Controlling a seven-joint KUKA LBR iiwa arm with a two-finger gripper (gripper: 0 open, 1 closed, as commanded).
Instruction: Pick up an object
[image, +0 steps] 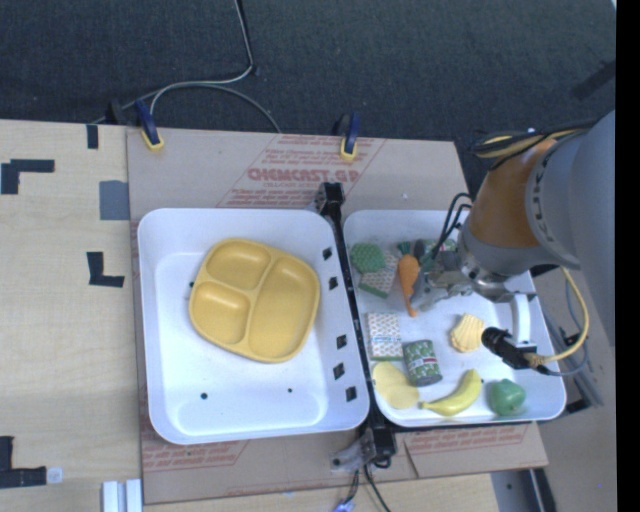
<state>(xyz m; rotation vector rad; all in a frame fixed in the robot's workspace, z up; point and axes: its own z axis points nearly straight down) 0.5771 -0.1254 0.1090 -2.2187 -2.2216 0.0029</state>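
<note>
The right bin (545, 345) holds several toy foods. An orange carrot (408, 274) lies near its upper left, beside a green leafy piece (366, 258). Lower down are a patterned packet (384, 335), a green can (421, 362), a pale yellow round piece (393, 386), a banana (452, 396), a green fruit (508, 397) and a yellow corn piece (466, 333). My gripper (432, 284) reaches down into this bin just right of the carrot, close to or touching it. The wrist hides the space around its tip.
The left bin (165, 330) holds a yellow divided plate (255, 298). A black divider with clips (345, 300) runs between the bins. The grey arm with its orange band (510, 200) covers the right bin's upper right corner. Cables (560, 340) loop over the right rim.
</note>
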